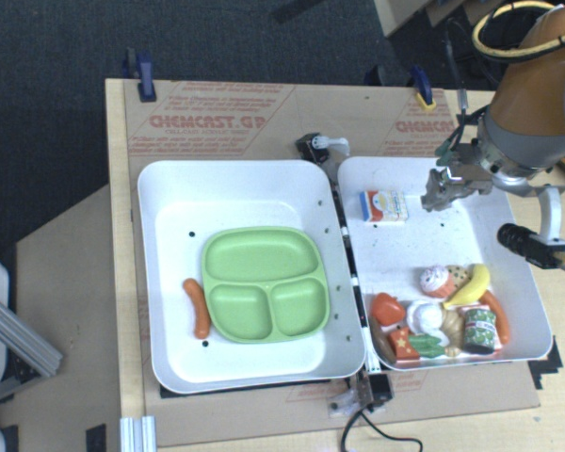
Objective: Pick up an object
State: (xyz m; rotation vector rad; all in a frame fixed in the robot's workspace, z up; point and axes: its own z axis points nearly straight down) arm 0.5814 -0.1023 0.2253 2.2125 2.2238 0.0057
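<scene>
Carton [384,206] just left of end effector [440,196]

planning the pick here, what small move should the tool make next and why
Probably shift toward the small carton and descend. The tool hovers in the right bin just beside it, and the carton lies alone, apart from the crowded toy food pile.

One fixed camera above the bench [217,121], angled down, both white bins [160,252] in frame

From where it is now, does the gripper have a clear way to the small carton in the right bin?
Probably yes. The gripper hovers just right of the carton, which lies alone, apart from the toy pile.
</scene>
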